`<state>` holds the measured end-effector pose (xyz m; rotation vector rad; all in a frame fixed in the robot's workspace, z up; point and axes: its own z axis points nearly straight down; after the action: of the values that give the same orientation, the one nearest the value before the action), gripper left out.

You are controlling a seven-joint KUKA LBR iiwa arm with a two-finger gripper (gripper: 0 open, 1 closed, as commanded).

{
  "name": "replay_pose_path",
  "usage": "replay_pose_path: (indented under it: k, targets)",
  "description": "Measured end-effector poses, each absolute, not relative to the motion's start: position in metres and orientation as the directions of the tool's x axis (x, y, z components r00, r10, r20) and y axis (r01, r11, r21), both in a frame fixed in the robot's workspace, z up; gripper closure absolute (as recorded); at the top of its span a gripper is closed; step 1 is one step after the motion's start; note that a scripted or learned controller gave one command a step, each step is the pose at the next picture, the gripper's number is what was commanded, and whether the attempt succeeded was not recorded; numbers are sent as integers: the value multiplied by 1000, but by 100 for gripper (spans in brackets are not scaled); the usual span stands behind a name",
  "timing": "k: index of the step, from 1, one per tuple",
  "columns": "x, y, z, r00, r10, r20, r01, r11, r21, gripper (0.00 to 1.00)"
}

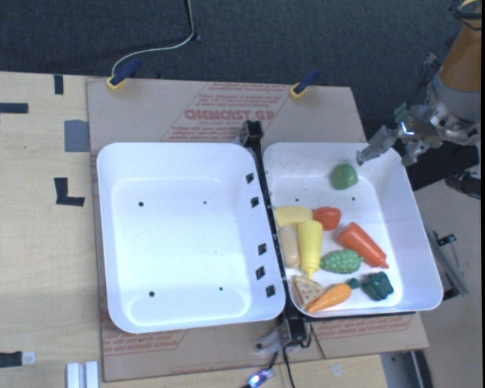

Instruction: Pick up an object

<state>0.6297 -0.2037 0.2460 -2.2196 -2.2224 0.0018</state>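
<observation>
The right bin (404,192) holds several toy foods. A green ball (343,176) lies alone near its far edge. Nearer the front lie a yellow bottle (309,245), a red piece (327,217), a large carrot (362,243), a bumpy green piece (340,261), a dark green piece (377,285) and a small carrot (330,297). My gripper (385,150) hangs above the bin's far right rim, just up and right of the green ball. Its fingers look spread, with nothing between them.
The left bin (113,217) sits beside the right one, with a black divider clip strip (263,217) between them. Both rest on a cardboard sheet (218,111) held by blue and yellow clamps. A cable (186,23) runs across the dark floor behind.
</observation>
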Motion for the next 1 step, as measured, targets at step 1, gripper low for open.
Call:
replay_pose_path:
  k: [1]
  targets:
    - [627, -154, 77, -4, 1000, 1, 1000, 4, -4, 0]
